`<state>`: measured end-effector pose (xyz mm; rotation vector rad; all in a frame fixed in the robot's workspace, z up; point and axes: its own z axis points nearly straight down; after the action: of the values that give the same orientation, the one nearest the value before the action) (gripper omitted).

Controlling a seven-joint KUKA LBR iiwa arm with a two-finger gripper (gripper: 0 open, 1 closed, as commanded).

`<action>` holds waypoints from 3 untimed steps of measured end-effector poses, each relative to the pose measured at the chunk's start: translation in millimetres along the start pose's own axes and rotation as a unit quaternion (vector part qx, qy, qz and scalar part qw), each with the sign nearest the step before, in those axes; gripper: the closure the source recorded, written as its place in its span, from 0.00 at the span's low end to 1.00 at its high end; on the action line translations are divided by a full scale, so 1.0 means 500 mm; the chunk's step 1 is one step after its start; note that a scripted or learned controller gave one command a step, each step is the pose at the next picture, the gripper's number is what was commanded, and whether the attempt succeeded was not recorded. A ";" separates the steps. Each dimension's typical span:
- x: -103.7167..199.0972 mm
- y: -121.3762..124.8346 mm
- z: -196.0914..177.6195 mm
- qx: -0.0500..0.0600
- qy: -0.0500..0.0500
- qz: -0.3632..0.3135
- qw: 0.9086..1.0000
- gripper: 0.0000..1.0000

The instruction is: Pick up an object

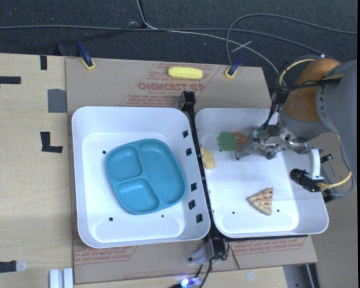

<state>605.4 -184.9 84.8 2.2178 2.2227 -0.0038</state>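
Note:
In the right bin (288, 221), a green knobbly toy (227, 140) lies near the back left with a small orange piece (240, 138) beside it. A pale yellow piece (208, 159) rests against the bin's left wall. A pizza slice (261, 201) lies toward the front. My gripper (250, 149) reaches in from the right, its dark fingers low over the bin floor just right of the green toy and orange piece. Nothing shows between the fingers.
The left bin (90, 161) holds a blue divided plate (145, 175). A yellow corn-like toy (185, 73) lies on the cardboard behind the bins. Black clips line the divider (195, 161) between bins. Cables loop over the back right.

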 end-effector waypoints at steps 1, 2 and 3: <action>0.001 0.002 -0.028 -0.001 0.000 0.000 1.000 1.00; -0.005 -0.004 -0.115 -0.002 0.001 0.001 1.000 1.00; -0.005 -0.002 -0.222 -0.002 0.001 0.000 1.000 1.00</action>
<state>604.4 -187.1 195.8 2.2169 2.2205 0.0037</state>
